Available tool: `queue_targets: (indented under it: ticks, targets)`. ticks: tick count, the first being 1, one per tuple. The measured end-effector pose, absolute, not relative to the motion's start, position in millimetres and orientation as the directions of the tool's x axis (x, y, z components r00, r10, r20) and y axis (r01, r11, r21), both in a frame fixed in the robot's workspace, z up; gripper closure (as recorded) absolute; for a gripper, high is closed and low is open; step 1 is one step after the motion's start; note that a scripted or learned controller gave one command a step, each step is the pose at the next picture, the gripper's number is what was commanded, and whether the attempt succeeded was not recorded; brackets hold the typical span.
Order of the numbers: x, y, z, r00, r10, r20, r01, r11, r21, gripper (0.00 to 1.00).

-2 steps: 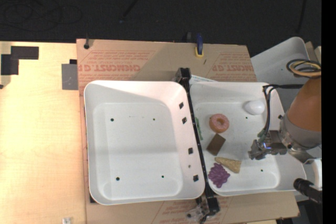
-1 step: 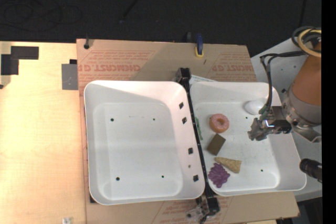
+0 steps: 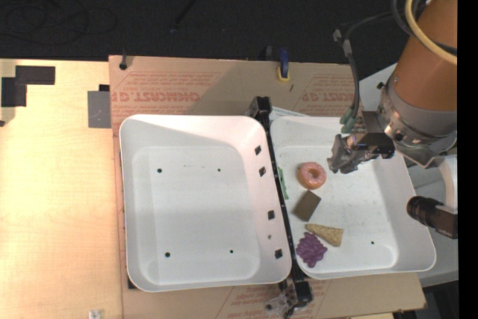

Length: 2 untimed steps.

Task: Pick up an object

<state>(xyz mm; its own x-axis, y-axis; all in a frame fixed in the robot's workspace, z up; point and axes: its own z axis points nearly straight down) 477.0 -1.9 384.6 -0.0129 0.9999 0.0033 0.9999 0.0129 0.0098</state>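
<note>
Four small objects sit clustered at the left side of the right-hand bin [image 3: 388,254], and we take them from the lower edge of the frame upward. Lowest is a purple bunch of grapes [image 3: 311,249], close to the bin's lower left corner. Just above and right of it lies a tan wedge [image 3: 326,234], and above that a brown block [image 3: 307,205], tilted. Highest of the group is a pink frosted doughnut [image 3: 311,175], just beside the block. They lie loose and apart enough that any one could be taken without disturbing the others, which we judge suits a pick with no fixed target.

Further up and to the right, the gripper [image 3: 345,158] hangs over the same bin, just right of the doughnut and apart from it. We cannot tell how the jaws stand; the dark metal blurs together, and we see nothing between them. Given where it hangs, we judge the doughnut the likeliest target, needing a short shift left and a descent.

The left-hand bin [image 3: 134,198] fills the middle of the frame, and the arm [image 3: 429,48] with its orange band rises at the upper right.
</note>
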Motion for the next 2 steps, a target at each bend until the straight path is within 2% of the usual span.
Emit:
queue_targets:
  ticks: [1, 2]
  targets:
    - [513.2, 50.5, 415.6, -0.005, 1.0, 0.0, 1.0, 0.005, 0.002, 1.0]
    - [475.4, 79.2, 325.7, -0.003, 1.0, -0.001, 1.0, 0.003, -0.014, 1.0]
